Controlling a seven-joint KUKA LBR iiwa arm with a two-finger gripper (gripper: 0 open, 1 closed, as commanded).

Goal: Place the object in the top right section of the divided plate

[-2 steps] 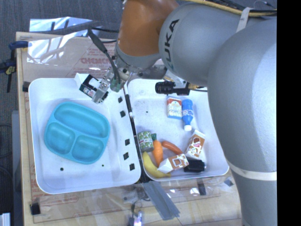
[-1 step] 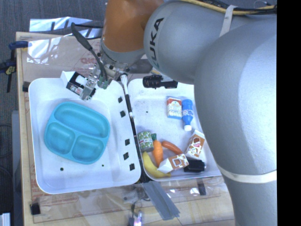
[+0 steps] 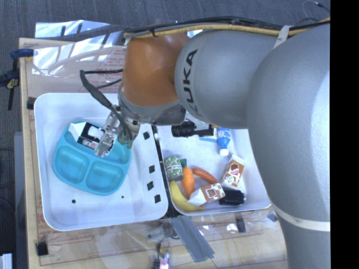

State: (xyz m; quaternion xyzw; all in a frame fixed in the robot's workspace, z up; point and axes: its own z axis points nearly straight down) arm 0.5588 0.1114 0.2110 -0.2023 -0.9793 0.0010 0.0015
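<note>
the end effector (image 3: 106, 144) hovers over the blue divided plate (image 3: 92, 167) in the left bin (image 3: 45, 150). a black-and-white packet (image 3: 87, 134) lies at the plate's upper section, just beside it; whether it grips it, i cannot tell. release seems to remain.

Right of the fingers, the right bin (image 3: 257, 203) holds a can (image 3: 173, 166), carrots (image 3: 194, 176), a banana (image 3: 182, 199), cartons (image 3: 233, 173) and a bottle (image 3: 223, 140).
</note>
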